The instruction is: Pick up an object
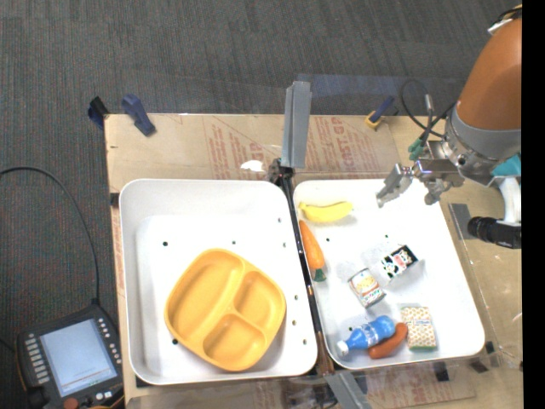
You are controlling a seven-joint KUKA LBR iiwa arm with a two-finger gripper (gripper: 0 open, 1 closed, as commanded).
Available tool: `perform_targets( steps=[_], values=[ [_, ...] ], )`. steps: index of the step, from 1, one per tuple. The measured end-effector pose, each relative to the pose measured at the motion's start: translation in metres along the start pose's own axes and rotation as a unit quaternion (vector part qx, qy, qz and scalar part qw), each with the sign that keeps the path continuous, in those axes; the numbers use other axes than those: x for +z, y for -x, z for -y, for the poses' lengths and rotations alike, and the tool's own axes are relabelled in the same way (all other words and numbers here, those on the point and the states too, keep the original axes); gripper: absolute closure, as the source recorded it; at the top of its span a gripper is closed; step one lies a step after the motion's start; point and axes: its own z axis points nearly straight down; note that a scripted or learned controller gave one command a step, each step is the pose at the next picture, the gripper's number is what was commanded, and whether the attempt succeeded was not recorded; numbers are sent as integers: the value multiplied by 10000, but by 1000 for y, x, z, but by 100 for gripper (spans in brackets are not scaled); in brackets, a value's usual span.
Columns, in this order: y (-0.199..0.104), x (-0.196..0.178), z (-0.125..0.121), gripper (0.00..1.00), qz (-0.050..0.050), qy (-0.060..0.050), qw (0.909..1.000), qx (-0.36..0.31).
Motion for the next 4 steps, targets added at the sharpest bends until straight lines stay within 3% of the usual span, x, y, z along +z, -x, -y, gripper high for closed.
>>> perform_targets(
  steps=[1, 2, 3, 4],
  values=[
    [63, 111, 73, 0, -4, -3, 9994, -356],
    [15, 173, 63, 0, 9, 27, 9981, -608],
    [6, 188, 127, 0, -8, -7, 9991, -427],
    [7, 178, 125, 100, -10, 24, 9992, -396]
  ],
)
